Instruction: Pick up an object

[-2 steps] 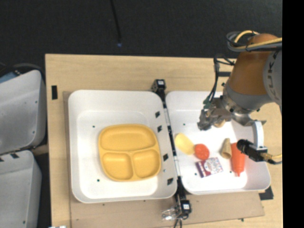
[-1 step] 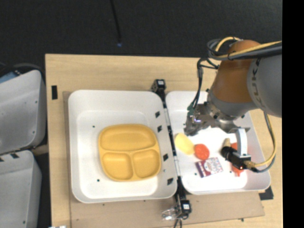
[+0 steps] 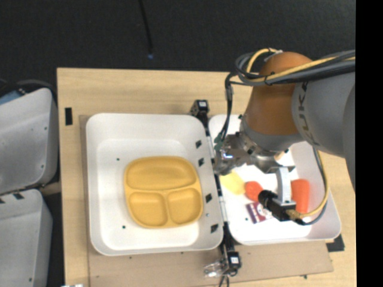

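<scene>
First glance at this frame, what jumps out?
The arm's orange band looms over the right bin, hiding much of it. The yellow divided tray lies alone in the middle of the left bin. Below the wrist in the right bin sit small items: a pale yellow piece and two orange ones.

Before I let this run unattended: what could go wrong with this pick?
The small items, a yellow piece and two orange pieces, sit crowded together in the right bin, so a grasp may nudge the neighbours. The arm also works close to the wall shared with the left bin, risking a bump.
</scene>
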### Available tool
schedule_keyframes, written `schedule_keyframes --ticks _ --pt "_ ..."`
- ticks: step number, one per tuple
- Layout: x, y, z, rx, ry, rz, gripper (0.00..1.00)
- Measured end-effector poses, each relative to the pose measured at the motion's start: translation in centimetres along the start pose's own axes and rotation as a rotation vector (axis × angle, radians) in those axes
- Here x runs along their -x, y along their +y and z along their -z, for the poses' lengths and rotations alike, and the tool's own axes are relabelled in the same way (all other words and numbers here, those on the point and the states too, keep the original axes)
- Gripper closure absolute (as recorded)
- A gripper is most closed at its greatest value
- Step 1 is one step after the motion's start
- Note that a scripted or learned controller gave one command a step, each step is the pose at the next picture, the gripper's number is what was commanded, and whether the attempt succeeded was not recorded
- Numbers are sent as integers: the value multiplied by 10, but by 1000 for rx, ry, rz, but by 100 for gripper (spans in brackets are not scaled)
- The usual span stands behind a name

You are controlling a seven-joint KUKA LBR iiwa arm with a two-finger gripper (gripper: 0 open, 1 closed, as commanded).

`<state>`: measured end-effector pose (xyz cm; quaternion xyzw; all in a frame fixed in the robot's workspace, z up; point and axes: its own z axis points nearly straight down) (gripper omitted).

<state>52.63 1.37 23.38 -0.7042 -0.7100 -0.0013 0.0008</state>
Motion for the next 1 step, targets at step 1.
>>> schedule_keyframes --ticks 1 --pt "-43 -10 8 2 -1 -1 100"
